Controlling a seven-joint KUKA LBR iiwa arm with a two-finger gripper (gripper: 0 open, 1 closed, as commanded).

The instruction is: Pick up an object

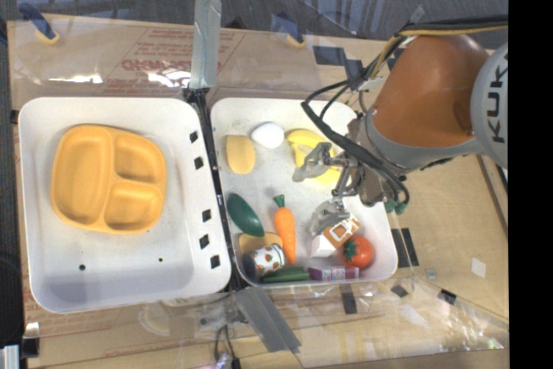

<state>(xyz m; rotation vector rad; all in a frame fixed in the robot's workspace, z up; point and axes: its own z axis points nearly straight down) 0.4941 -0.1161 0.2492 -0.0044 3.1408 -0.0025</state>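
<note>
My gripper (320, 190) hangs over the right half of the right bin (226, 112), its two metal fingers spread apart and open. Nothing is held between them. One fingertip (308, 167) rests by a yellow banana (301, 143); the other sits just above an orange-and-white carton (342, 231). Close by lie a red tomato (359, 252), an orange carrot (285, 231), a white egg (268, 135) and a pale yellow rounded piece (241, 154). The arm's orange band (428, 95) covers the bin's right rim.
A dark green vegetable (245, 214), a small printed can (264, 258), a green piece (286, 275) and a purple box (333, 273) crowd the right bin's near edge. The left bin (34, 212) holds an orange divided plate (108, 177). Black cables (333, 91) loop beside the wrist.
</note>
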